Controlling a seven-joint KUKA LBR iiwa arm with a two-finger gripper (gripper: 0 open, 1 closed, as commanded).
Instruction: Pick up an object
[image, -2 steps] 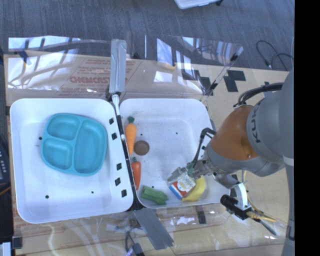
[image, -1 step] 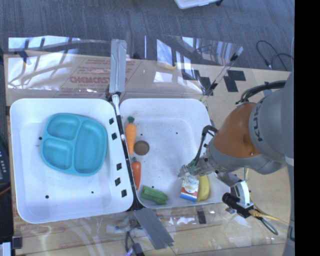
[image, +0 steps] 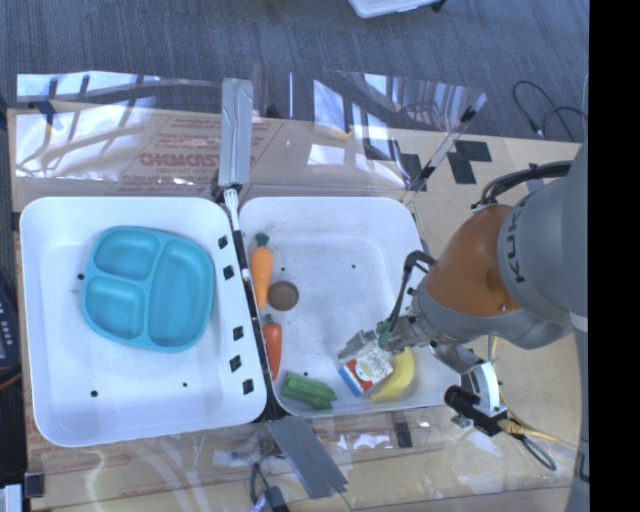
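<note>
Gripper (image: 383, 338) sits low at the right bin's (image: 330, 215) front right corner, right above the carton (image: 364, 370) and banana (image: 400, 377); can't tell its jaws.

I read faint red letters "CHEMCAS" on the clear sheet (image: 170, 155) behind the bins, and part of "KU" on the arm (image: 520, 250).

Bins (image: 40, 300): white plastic, smooth, matt. Plate (image: 150, 288): blue plastic, smooth, slight sheen. Carrots (image: 261, 272): orange, smooth, plastic-looking. Banana (image: 400, 377): yellow, glossy. Carton (image: 364, 371): printed, paper-like. Green piece (image: 308, 389): matt. Arm (image: 530, 260): grey casing, smooth, satin; orange band (image: 470, 270) glossy. Table (image: 170, 150): brown cardboard under clear glossy film with glare. Floor (image: 150, 40): dark, ribbed, carpet-like.
</note>
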